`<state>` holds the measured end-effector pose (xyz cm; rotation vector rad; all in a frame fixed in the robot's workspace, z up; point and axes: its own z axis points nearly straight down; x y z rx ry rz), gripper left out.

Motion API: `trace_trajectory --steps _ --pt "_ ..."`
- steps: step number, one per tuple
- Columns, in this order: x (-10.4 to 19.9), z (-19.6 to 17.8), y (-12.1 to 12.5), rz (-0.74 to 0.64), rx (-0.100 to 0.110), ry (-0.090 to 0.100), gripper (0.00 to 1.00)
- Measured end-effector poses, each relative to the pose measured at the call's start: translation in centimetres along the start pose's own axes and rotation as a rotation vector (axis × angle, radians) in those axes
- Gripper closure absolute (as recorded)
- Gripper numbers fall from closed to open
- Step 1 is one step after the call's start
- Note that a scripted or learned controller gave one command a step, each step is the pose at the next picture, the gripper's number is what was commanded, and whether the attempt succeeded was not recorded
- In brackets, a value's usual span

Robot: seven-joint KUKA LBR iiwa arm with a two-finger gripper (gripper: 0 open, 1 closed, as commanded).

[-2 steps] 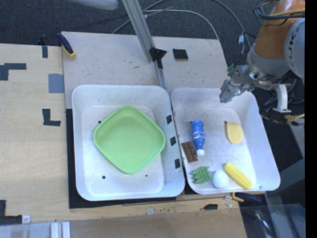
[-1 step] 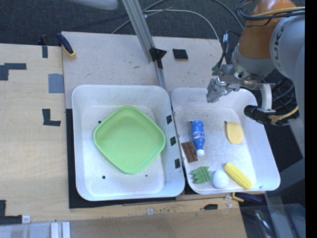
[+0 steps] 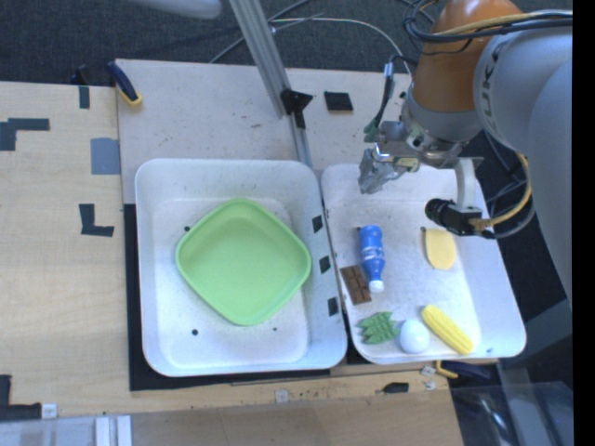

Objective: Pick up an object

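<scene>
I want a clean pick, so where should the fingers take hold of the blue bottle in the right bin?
Probably the blue bottle's mid-body, coming straight down from above. It lies flat, white cap toward the near edge, so close across its narrow width. The brown bar sits close by its cap end, so stay higher on the body.

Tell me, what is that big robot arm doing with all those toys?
The robot arm's gripper hangs above the top of the right bin and holds nothing. Below it lie a blue bottle, a brown block, a green leafy toy, a white ball and a corn cob. The left bin holds a green plate.
</scene>
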<state>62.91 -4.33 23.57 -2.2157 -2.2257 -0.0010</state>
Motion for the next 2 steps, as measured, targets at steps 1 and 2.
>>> trace_trajectory --steps 1,2 --pt "5.2 0.4 1.9 0.000 0.001 0.000 1.00" --pt "11.0 1.1 3.1 -0.001 0.001 0.000 1.00"
